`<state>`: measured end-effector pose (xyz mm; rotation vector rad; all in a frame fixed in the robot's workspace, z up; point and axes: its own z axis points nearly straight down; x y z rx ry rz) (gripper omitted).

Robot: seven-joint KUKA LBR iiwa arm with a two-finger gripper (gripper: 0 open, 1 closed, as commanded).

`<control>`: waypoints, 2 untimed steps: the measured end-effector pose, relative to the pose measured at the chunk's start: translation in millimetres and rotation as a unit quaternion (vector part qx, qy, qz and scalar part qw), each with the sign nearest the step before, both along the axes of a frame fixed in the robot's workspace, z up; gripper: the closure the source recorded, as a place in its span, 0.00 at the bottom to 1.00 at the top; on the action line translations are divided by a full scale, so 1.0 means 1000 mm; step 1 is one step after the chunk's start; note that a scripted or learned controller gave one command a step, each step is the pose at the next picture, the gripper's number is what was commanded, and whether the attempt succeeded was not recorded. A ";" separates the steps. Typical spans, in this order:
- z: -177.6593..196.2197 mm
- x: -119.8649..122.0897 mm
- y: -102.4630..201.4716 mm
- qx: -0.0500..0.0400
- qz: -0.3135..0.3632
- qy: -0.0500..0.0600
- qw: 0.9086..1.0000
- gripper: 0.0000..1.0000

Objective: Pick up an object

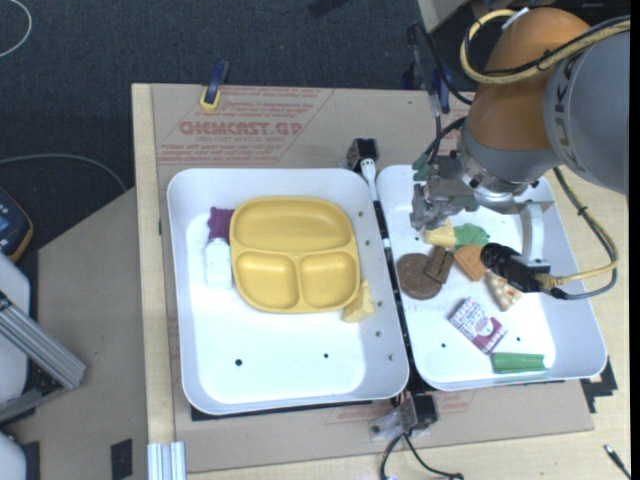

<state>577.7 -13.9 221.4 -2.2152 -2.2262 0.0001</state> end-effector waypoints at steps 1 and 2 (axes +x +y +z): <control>-0.007 0.007 0.044 0.000 0.000 -0.001 1.000 1.00; -0.002 0.003 0.051 0.000 -0.002 -0.001 1.000 1.00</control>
